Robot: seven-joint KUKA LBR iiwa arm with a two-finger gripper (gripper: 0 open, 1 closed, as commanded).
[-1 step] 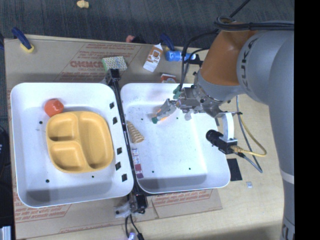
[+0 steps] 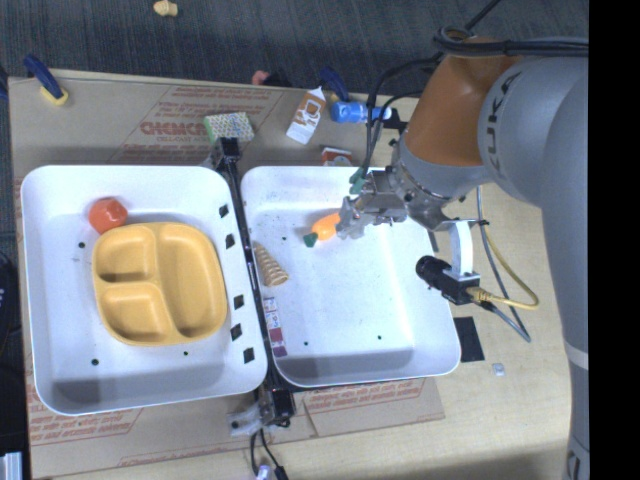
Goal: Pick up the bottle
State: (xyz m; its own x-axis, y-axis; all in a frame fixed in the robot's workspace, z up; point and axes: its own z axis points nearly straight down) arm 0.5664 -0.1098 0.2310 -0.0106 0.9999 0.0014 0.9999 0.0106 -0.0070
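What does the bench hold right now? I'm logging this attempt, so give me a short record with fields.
left bin: yellow divided tray, small red-orange item at its upper left
right bin: small orange object with green tip, ridged tan item near the divider
gripper: low over the right bin, right beside the orange object
grasp: cannot tell
bench behind bins: small carton, blue object

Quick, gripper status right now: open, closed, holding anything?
Gripper: over the right bin, right beside an orange and green item; whether it is open, closed or gripping cannot be told.
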